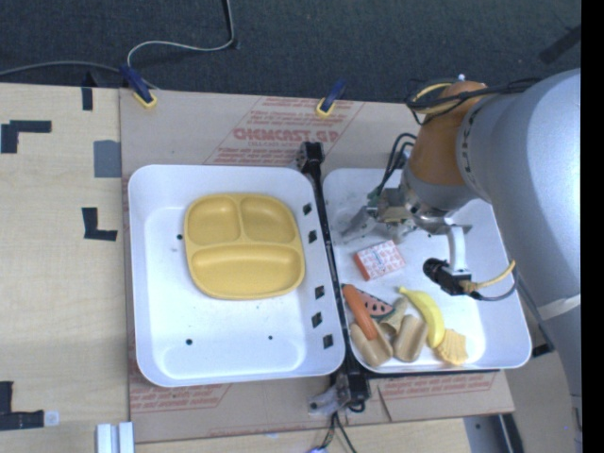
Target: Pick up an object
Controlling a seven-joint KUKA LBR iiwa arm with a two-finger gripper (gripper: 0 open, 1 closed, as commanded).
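My gripper (370, 217) hangs over the upper left of the right bin (491, 253), its grey fingers spread apart with nothing between them. Just below the fingertips lies a small red-and-white patterned box (378, 259). Farther toward the front of that bin sit a carrot (360, 310), a watermelon slice (378, 305), a yellow banana (427, 316), two brown bread rolls (398, 337) and a yellow chip-like piece (453, 347).
The left bin (156, 281) holds a yellow divided plate (244, 244). A black divider (322, 253) runs between the two bins. The grey arm with its orange band (436, 149) fills the right side above the right bin.
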